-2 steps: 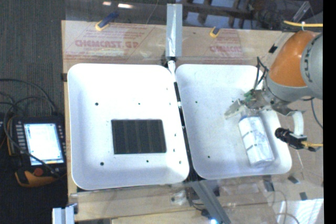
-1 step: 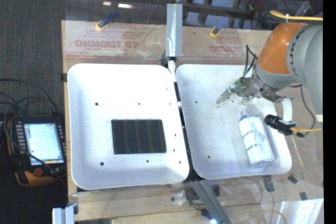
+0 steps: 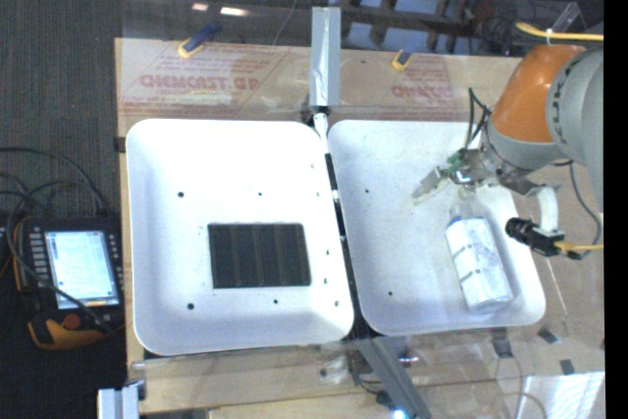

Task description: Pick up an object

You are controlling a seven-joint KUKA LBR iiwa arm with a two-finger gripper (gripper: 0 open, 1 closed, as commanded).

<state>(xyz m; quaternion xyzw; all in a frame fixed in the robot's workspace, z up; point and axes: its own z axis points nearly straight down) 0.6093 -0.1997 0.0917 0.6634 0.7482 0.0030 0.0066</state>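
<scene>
Nearest the camera's foot, along the bottom of the frame, the front rim of the right-hand shallow white plastic bin (image 3: 446, 321) meets the metal frame under the worktop (image 3: 245, 78). Just inside that rim lies the task's likely thing, a white cylindrical plastic bottle with a printed label (image 3: 478, 262), on its side, its neck pointing up toward the arm. It rests in the right part of that bin, near the front right corner, probably because it has rolled against the sloped wall.

Above the bottle's neck hangs the hand (image 3: 453, 174) of the grey arm with the orange band (image 3: 530, 103). Its thin pale fingers (image 3: 428, 185) splay out to the left, which reads as a wide stance, and nothing sits between them. The hand is near the bottle's neck but whether it touches cannot be told. The posture suggests an approach to a grasp not yet made.

Further out, the left-hand shallow white plastic bin (image 3: 157, 211) holds a flat dark ribbed rectangular mat (image 3: 260, 255), well apart from the hand. Beyond the worktop's left edge a handheld control pendant with a lit screen (image 3: 77, 268) rests on the floor.
</scene>
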